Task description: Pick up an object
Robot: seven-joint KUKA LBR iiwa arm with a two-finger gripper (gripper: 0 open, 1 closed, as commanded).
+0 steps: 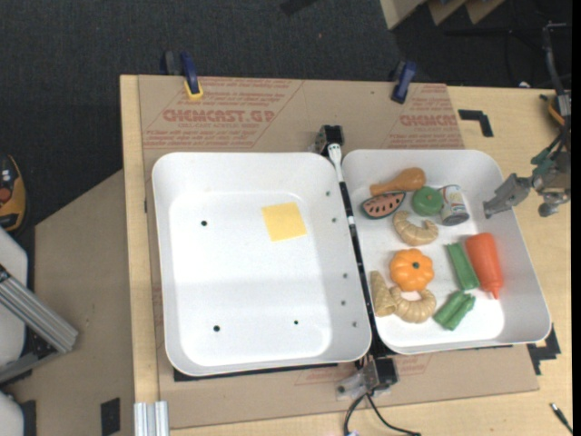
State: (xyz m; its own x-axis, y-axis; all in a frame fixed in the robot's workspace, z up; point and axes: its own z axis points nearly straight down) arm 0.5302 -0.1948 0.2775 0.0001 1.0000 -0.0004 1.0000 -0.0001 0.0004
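Yellow square (283, 222): flat slice, lying alone in the left bin, toward its upper middle.
Pumpkin (411, 270): orange, upright, centre of the right bin.
Carrot (485, 260): orange-red, lying lengthwise near the right wall.
Green sticks (460, 266): two, one beside the carrot, one below it.
Can (452, 204): small, tipped, upper area.
Watermelon wedge (382, 206): upper left.

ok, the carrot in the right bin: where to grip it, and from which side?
Grip the carrot across its thick upper body, coming straight down from above. It lies flat and lengthwise, so the fingers should close across its short width. The green stick lies close along its left side, leaving little room for a finger there; the side toward the bin wall looks freer. Gripper sits near the bin's upper right rim.
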